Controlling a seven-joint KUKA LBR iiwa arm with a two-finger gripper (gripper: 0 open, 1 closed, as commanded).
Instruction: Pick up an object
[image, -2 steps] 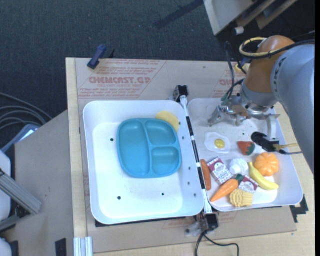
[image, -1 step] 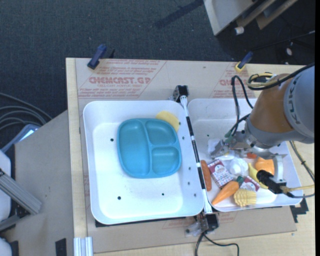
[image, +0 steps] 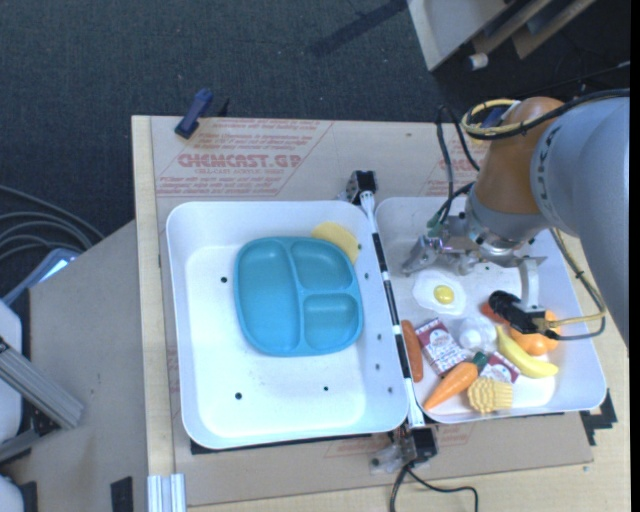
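Note:
My gripper (image: 442, 254) hangs low over the upper part of the right bin (image: 578, 392), just above a fried egg toy (image: 441, 295). Nothing shows in its grasp. Below the egg lie a red packet (image: 441, 346), a thin red sausage (image: 410, 348), a carrot (image: 450, 383), a corn cob (image: 487, 395) and a banana (image: 527, 355) with a small orange piece (image: 533, 341) on it. In the left bin (image: 205, 400) rests a blue divided plate (image: 297, 294) with a yellow item (image: 338, 238) beside its upper right corner.
The bins stand on a cardboard sheet (image: 250, 155) with a blue clip (image: 193, 113) at its far edge. A ridge (image: 385, 300) where the two bins meet separates them. The grey arm (image: 590, 160) covers the bin's upper right.

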